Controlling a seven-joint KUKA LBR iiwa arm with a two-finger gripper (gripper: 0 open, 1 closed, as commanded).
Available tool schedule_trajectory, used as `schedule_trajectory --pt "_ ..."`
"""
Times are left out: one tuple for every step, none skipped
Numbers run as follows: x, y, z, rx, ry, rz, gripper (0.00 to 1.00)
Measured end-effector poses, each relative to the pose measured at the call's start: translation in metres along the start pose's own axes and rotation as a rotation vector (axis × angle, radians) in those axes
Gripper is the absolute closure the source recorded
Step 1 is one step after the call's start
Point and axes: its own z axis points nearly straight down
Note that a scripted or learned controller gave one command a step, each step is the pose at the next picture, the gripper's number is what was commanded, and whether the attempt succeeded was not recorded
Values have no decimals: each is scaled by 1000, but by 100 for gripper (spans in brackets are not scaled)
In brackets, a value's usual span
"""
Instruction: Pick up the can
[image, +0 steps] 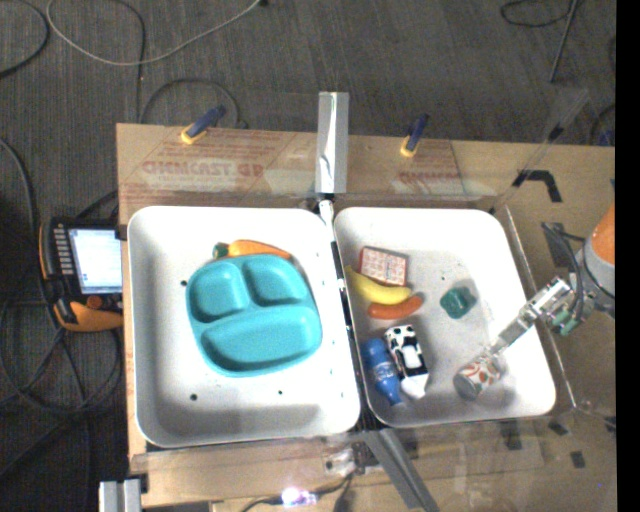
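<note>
The can (478, 378), silver with red markings, lies on its side near the front right corner of the right bin (520, 260). My gripper (503, 347) slants down from the right over the bin's right edge. Its tip sits just above and to the right of the can, touching it or nearly so. I see nothing held in the gripper.
The right bin also holds a pink box (384, 265), a banana (378, 290), an orange piece (395, 306), a teal cup (458, 301), a blue bottle (380, 369) and a black-and-white carton (407, 358). In the left bin (160, 300) a teal divided plate (256, 312) covers an orange item (255, 247).
</note>
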Motion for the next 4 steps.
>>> schedule_trajectory --pt "1 0 100 -1 2 -253 0" --pt "2 2 91 -5 2 -252 100" --pt "0 0 -25 0 -2 -427 100" --pt "34 27 -113 -2 -4 -655 100"
